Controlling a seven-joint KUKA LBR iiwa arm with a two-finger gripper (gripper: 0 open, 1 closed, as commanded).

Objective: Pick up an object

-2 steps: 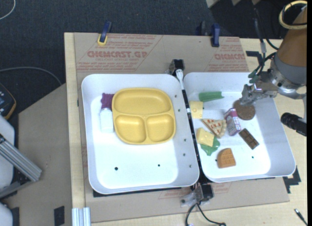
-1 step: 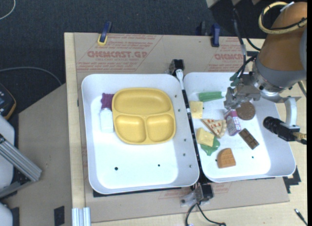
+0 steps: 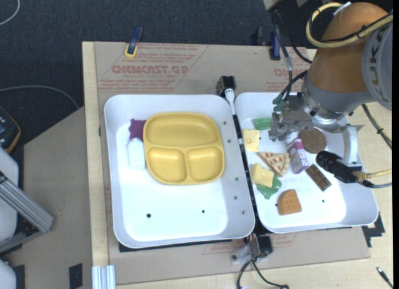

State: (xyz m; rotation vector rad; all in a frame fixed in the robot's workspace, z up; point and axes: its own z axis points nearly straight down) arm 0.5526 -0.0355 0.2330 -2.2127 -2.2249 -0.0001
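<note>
Toy foods crowd the right bin [image 3: 355, 216]: a pizza slice [image 3: 273, 160], cheese wedge [image 3: 263, 175], brown cookie [image 3: 288, 202] and chocolate bar [image 3: 317, 177] lie close together near its middle. Above them the tool [image 3: 282, 125] hangs low by a green piece [image 3: 262, 123]; its state cannot be told. Bare floor shows along the bin's front edge.

A robotics lab: a KUKA arm [image 3: 349, 50], clamped bench [image 3: 187, 63], loose cables and carpeted floor [image 3: 62, 7].
</note>
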